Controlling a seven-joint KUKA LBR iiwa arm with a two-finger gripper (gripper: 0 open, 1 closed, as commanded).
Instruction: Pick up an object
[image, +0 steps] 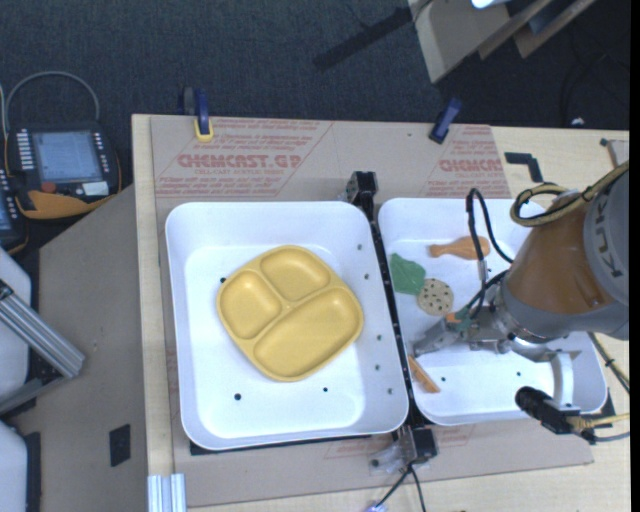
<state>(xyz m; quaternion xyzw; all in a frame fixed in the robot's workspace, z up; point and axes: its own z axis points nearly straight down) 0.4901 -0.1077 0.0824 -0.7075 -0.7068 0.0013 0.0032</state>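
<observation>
Camera view: claw low in right bin near cookie — its opening, seemingly unreadable.

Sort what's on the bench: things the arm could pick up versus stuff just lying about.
For the job:
gripper
green piece
speckled cookie
orange drumstick piece
orange stick
right bin

Lying about:
yellow divided plate
left bin
handheld control pad
</observation>
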